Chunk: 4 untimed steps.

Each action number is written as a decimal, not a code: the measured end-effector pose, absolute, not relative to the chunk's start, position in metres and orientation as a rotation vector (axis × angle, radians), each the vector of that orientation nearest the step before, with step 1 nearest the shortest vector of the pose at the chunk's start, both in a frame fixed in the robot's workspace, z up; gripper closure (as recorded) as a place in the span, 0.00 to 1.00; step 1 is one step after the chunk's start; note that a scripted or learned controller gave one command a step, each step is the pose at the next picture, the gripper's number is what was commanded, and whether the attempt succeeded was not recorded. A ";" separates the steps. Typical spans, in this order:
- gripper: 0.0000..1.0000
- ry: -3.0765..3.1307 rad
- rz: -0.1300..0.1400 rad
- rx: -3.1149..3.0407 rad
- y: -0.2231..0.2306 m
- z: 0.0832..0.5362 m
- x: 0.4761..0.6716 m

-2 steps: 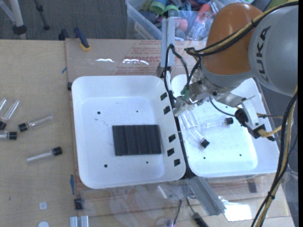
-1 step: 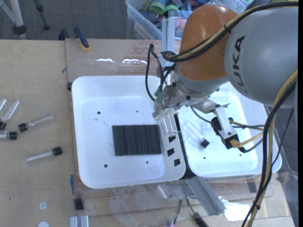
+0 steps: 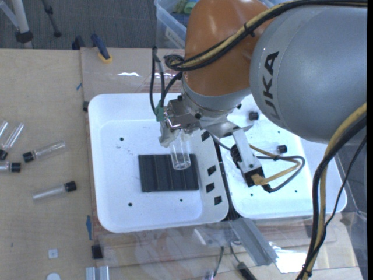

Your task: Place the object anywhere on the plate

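Wooden bench w/ two white bins, arm over the left bin (image 3: 105,156).
Gripper (image 3: 178,134) clamps a clear vial (image 3: 180,155) upright, its lower end just over the black ribbed plate (image 3: 169,174)'s right part. Spare vials (image 3: 53,190) lie on bench at left, well apart.

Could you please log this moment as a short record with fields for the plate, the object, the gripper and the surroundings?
plate: dark ribbed plate lying flat in the left bin
object: clear tube, upright, its lower end over the plate's upper right part
gripper: gripper above the plate, at the tube's top; grip not discernible
right bin: right bin beneath the arm
bench: several capped vials lying left of the bins
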<state>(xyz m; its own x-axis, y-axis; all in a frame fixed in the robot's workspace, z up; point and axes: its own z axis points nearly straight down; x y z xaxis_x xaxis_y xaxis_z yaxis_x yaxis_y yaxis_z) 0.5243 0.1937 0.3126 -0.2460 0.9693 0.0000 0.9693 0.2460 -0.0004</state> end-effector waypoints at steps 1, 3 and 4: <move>1.00 -2.707 -0.002 -1.598 0.218 0.435 0.581; 1.00 -3.085 -0.004 -0.614 0.215 0.435 0.480; 1.00 -3.041 -0.005 -0.808 0.226 0.435 0.529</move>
<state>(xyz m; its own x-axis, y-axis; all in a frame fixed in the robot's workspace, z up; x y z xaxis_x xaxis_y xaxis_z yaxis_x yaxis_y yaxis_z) 0.5288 0.2259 0.4351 -0.8682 0.4962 -0.0037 0.4962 0.8682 0.0041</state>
